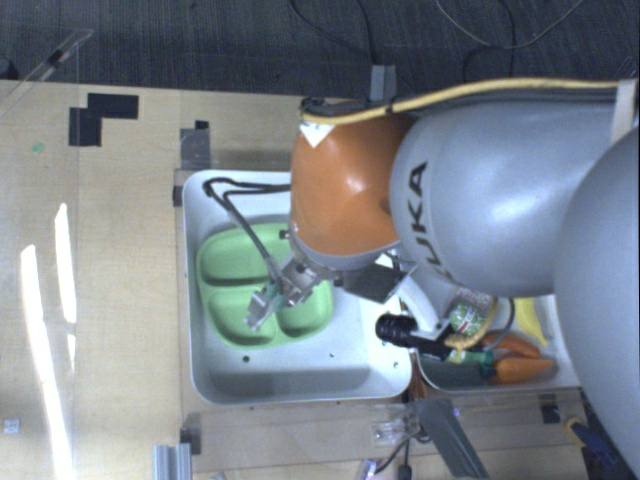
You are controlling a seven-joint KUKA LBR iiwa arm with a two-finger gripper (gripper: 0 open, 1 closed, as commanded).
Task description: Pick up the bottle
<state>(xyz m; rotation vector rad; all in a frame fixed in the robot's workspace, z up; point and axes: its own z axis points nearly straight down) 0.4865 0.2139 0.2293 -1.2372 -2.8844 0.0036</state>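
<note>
My gripper [268,303] hangs low in the left bin [300,383], right over a pale green moulded tray [225,263] lying on the bin floor. The view does not show anything held in it. A small clear bottle with a green and yellow label [470,318] lies in the right bin [430,376], mostly hidden under my arm. The gripper is well to the left of that bottle, in the other bin.
An orange carrot-like thing [520,368] and a yellow thing [545,323] lie beside the bottle in the right bin. A thin black cable [232,206] loops across the back of the left bin. My arm's bulk covers most of the right bin.
</note>
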